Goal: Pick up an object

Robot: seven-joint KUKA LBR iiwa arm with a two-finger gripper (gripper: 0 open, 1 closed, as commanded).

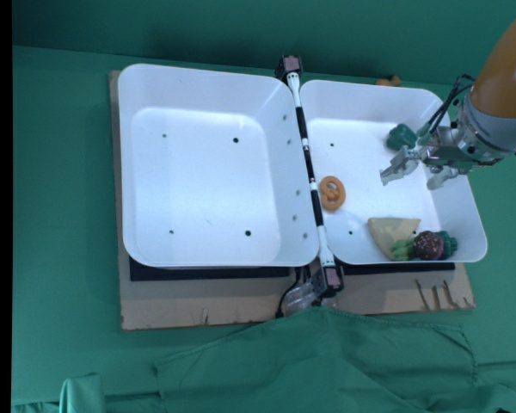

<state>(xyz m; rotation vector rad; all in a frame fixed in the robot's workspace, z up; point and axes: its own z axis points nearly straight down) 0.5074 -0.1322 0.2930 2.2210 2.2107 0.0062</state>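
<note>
Objects for you to pick from all lie in the right-hand shallow white bin (361,136): an orange pretzel-shaped ring (331,193) near its left wall, a pale yellow wedge (391,231) by the front wall touching a dark red berry-like piece with green leaves (430,245), and a small dark green lump (402,134) toward the back. You can see the two-finger gripper (417,169) hanging over that bin just beside the green lump, its fingers spread apart with nothing between them. Your left-hand shallow white bin (198,101) shows only its white floor with a few dark dots.
</note>
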